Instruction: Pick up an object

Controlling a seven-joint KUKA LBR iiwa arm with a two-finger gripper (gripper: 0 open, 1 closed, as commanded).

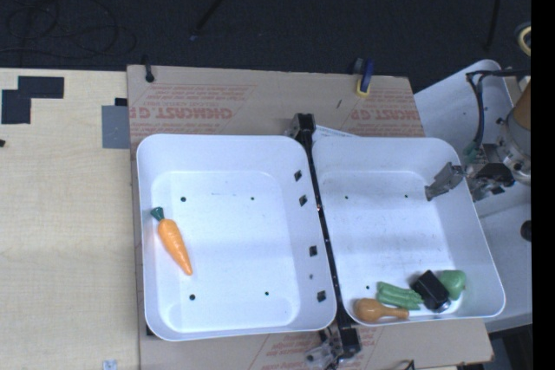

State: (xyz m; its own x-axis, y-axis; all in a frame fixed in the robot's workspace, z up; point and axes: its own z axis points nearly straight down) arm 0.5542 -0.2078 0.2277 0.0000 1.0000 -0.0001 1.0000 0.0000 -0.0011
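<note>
An orange toy carrot (175, 245) with a green top lies at the left side of the left bin (227, 150). In the near right corner of the right bin (390, 212) sit a green pod-shaped piece (397, 295), a black block (430, 289), a light green piece (453, 280) and an orange gourd-shaped piece (377, 310), packed close together. My gripper (447, 179) hangs over the right bin's far right rim, well apart from all of these. Nothing shows in its grasp.
A black divider (315, 221) runs between the two bins. Cardboard (260, 104) lies under the bins, with a blue clip (363, 75) at its far edge. A wooden benchtop (61, 230) stretches to the left. Cables hang near my wrist.
</note>
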